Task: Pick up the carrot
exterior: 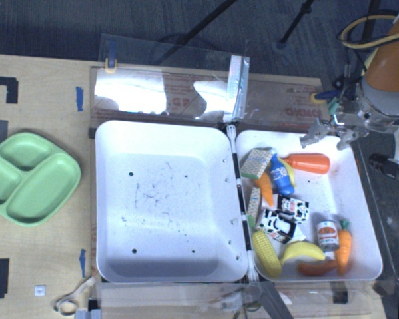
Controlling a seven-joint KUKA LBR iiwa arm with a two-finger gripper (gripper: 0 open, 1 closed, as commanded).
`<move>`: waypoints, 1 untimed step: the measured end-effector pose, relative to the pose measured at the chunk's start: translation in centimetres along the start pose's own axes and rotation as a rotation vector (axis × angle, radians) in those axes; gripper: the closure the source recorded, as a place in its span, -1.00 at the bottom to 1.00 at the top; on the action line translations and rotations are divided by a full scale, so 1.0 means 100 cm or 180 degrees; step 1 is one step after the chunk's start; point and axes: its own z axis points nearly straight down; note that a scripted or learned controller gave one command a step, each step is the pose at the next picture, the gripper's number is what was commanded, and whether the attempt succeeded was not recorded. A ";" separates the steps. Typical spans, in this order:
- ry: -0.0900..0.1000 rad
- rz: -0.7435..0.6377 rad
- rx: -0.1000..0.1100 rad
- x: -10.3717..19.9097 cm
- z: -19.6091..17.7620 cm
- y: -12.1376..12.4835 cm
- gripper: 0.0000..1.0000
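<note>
Nothing's been grabbed yet: the carrot (344, 246) is left lying lower right, and the jaws' state can't be told up top.

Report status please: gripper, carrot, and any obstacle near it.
Gripper above right bin's far edge, holding nothing. Carrot at near right corner, untouched. Small can and banana crowd it.

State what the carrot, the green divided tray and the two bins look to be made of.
Carrot: likely moulded plastic toy, smooth, uniform orange. Green divided tray: seemingly matte plastic, rounded moulded compartments. Bins: white plastic, probably; the left one's floor looks scuffed.
</note>
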 end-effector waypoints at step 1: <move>-0.0005 -0.0082 -0.0007 0.003 0.080 0.017 -1.00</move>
